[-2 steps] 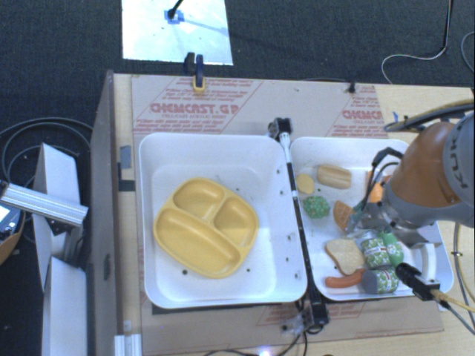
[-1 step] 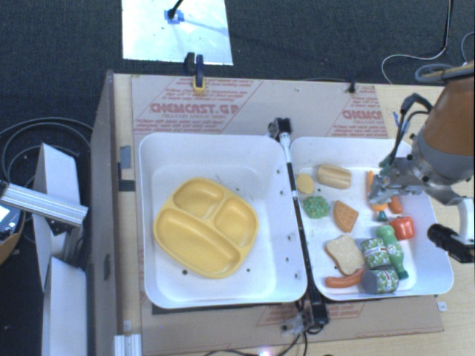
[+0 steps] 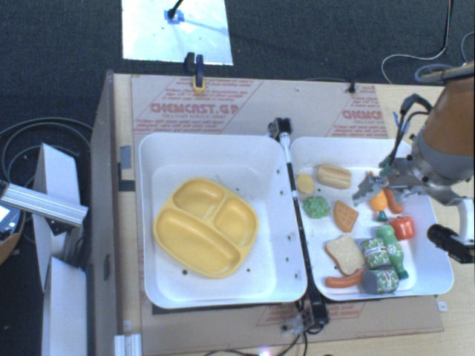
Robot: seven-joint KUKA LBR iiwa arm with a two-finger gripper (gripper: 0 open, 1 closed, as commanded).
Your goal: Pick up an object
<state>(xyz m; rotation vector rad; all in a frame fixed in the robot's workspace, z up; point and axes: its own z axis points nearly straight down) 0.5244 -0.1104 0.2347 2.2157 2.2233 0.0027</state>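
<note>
A: Right bin is crowded. A bread roll near the back, a small yellow piece beside it, a knobbly green broccoli-like lump just below, and an orange wedge next to that.

B: And toward the front?

A: A slice of bread, a sausage along the front wall, two green labelled cans, a green bottle leaning against them, and a red pepper. All smooth, moulded toy food, packed close or touching.

B: The left bin?

A: Just a yellow divided plate, glossy plastic, three compartments, sitting at a slant.

B: Where's the arm?

A: In from the right, orange band up top, wrist bent down over the right bin's far side. The gripper hangs just above an orange carrot-like piece with another orange-red piece touching it.

B: Holding anything?

A: Can't say. The metal fingers blur into the clutter, so whether they're spread or closed isn't readable.
</note>
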